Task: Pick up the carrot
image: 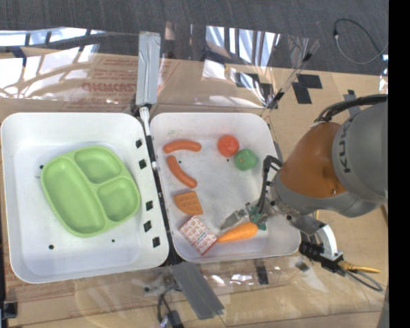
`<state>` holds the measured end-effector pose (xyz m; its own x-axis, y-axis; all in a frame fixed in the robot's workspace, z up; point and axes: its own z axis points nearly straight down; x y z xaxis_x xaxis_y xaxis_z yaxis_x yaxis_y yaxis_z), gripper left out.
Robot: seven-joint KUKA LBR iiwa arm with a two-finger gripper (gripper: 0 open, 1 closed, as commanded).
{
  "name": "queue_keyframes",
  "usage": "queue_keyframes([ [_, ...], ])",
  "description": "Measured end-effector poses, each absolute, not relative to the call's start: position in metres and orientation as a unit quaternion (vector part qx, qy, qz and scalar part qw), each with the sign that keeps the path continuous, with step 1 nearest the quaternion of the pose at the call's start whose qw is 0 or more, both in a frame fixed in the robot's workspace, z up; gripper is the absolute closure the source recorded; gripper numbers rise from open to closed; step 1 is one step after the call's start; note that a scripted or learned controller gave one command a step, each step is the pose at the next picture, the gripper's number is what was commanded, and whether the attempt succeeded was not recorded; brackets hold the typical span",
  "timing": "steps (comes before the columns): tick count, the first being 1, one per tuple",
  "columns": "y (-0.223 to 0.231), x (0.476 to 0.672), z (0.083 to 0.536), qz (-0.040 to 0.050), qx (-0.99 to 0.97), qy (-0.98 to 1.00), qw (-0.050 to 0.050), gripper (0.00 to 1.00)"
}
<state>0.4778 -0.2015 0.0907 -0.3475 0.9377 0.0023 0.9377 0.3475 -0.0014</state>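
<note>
Camera view: the grey arm [355, 159] with its orange band reaches in from the right over the right bin [212, 123]. The pincer [249, 215] sits low at the near right part of that bin, right at the green-topped end of the carrot [238, 234]. The carrot lies flat, tip pointing left toward a checkered packet [197, 234]. Cannot tell whether the pincer is released or clenched; the carrot is not visibly between its tips.

Also in the right bin: two sausages [182, 145], a tomato [227, 145], a green ball-shaped fruit [244, 159], an orange waffle [188, 203]. The left bin [17, 183] holds a green divided tray [89, 190]. Both bins rest on the tabletop [359, 299].
</note>
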Motion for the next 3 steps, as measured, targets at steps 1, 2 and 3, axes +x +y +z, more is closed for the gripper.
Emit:
queue_keyframes([
  [1, -0.199, 0.480, 0.091, -0.0008, -0.704, -0.710, -0.002, 0.00],
  [2, -0.210, 0.478, 0.117, 0.0007, -0.602, -0.798, 0.002, 0.00],
  [3, -0.201, 0.477, 0.091, 0.0005, -0.608, -0.794, 0.001, 0.00],
])
